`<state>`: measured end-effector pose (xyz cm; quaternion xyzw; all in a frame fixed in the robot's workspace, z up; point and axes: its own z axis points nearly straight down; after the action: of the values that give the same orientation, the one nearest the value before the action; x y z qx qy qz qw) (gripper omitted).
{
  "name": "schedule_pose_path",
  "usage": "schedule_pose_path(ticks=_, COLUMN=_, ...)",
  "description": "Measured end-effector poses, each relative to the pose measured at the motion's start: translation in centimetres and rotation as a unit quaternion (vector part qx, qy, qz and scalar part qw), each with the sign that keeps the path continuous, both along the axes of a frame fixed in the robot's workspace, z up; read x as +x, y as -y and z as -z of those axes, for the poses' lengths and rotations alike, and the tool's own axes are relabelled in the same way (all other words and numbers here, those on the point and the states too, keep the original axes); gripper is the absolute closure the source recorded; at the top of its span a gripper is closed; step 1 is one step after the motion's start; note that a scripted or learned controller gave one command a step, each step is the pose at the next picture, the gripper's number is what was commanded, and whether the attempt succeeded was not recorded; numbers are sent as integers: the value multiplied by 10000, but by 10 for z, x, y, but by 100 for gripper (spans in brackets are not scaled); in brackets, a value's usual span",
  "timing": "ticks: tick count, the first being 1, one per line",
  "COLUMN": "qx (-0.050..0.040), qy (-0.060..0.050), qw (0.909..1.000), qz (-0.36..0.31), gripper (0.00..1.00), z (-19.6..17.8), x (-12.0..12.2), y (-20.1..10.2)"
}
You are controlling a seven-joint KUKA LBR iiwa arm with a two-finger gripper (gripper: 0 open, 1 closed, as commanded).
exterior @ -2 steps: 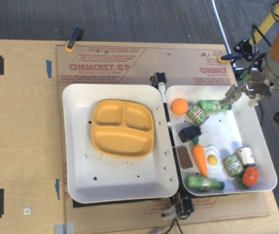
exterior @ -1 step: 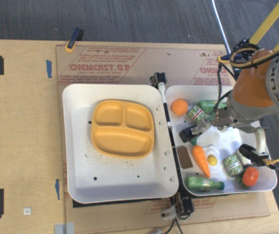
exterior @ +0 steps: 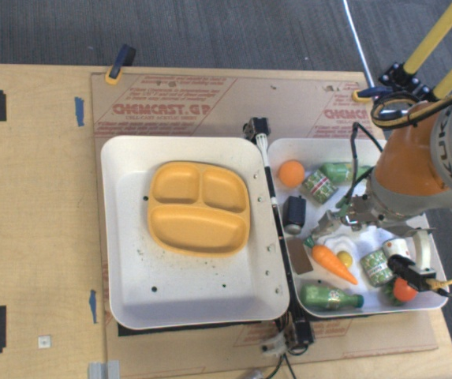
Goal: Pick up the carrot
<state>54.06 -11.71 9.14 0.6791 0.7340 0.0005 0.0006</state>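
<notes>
The left white bin holds a yellow divided tray, while the right bin holds the carrot near its front edge among small bottles and an orange ball, below the claw.

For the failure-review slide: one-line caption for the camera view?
Grey arm's hand hovers above the orange carrot in the cluttered right white bin.

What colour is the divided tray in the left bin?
Yellow-orange divided tray, seen in the camera view.
</notes>
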Motion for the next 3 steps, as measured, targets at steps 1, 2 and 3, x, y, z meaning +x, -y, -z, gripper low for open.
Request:
schedule_pose_path(ticks=1, qx=7, qy=-7, qw=9999, qz=128, gripper=0, z=6, x=-61, y=-9)
schedule_pose_path(ticks=2, qx=-4, qy=6, qw=9755, qz=-2200, gripper=0, z=-94, x=-44, y=-55)
schedule_pose_path(ticks=3, qx=1, qy=-6, qw=9116, qz=-4111, gripper=0, z=-93, x=-61, y=-86)
